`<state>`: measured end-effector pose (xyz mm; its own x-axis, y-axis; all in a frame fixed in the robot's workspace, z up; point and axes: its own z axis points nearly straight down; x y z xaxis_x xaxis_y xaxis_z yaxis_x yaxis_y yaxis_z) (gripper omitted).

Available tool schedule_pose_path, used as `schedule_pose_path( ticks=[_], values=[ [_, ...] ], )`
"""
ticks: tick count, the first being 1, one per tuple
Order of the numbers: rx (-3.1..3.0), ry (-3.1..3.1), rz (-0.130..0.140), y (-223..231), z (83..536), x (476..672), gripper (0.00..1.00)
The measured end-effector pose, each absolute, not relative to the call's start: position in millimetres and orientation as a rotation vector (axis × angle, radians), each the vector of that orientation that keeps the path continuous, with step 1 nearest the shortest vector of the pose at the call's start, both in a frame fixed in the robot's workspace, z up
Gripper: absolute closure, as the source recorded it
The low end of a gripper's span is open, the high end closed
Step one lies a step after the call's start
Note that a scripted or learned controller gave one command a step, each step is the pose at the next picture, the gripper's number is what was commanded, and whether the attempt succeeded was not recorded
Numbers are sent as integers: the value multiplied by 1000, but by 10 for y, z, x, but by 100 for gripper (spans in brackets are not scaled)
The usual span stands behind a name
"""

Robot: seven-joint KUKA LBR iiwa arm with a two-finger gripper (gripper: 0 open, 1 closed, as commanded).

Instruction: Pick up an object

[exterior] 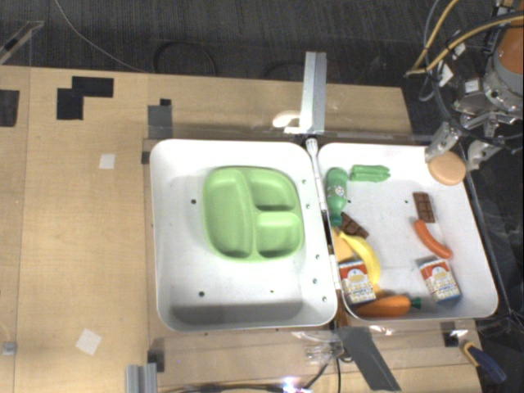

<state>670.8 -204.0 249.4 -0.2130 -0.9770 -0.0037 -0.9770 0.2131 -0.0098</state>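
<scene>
Two white bins (164, 244) sat side by side. One held a single green divided plate (250, 211) — the other held two small cartons (355, 281), two chocolate bars (422, 206), one banana (364, 255), one carrot (383, 305), one sausage (431, 239), one green bottle (336, 187) and one green pepper (369, 172).

Two shallow white bins sat side by side at the centre of the frame. The left bin (172, 244) held a green divided tray (250, 211). The right bin (479, 277) held a green bottle (336, 188), a green pepper (369, 173), two chocolate bars (422, 207), a sausage (431, 239), a banana (363, 254), two small cartons (439, 278) and a carrot (382, 305). At the upper right the gripper (457, 147) held a round tan object (447, 169) between its fingers, over the right bin's upper-right corner
</scene>
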Motion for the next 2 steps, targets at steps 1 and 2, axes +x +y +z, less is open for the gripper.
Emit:
schedule_pose_path(
  ticks=[1,2],
  values=[
    [-2110,2316,-10,-2036,2458,6710,100],
    [-2173,2255,-6,-1234,2473,6660,100]
  ],
)
